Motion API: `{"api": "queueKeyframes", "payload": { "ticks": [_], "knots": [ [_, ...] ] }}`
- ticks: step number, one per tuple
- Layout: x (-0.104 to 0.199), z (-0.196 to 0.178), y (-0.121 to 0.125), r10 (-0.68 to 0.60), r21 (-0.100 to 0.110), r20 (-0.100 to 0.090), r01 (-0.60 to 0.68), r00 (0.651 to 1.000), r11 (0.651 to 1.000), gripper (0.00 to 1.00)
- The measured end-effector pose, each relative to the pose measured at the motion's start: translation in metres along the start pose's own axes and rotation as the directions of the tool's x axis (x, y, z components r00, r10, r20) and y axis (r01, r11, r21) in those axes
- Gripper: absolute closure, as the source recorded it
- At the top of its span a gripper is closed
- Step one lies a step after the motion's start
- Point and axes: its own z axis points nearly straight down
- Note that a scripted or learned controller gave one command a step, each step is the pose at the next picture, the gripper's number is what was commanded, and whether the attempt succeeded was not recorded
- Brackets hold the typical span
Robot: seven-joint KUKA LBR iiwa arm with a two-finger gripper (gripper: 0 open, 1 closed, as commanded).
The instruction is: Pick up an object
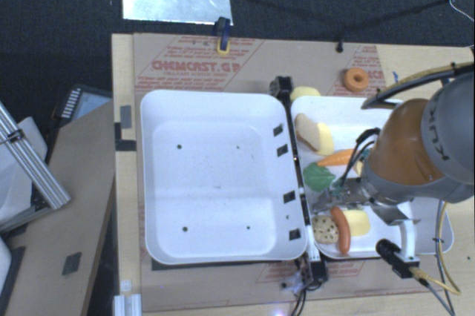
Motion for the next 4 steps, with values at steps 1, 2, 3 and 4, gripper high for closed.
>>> {"api": "queueKeyframes", "payload": {
  "ticks": [1,2,3,4],
  "knots": [
    [-0.011,-0.001,0.056,0.000,-0.007,0.003,0.000,1.000,1.000,0.00],
    [-0.012,-0.002,0.143,-0.002,-0.010,0.004,0.002,1.000,1.000,0.00],
    [-0.013,-0.012,0.138,-0.001,-0.001,0.003,0.001,1.000,1.000,1.00],
    [0.048,-0.108,0.185,-0.006,-0.014,0.000,0.006,1.000,1.000,1.00]
  ]
}}
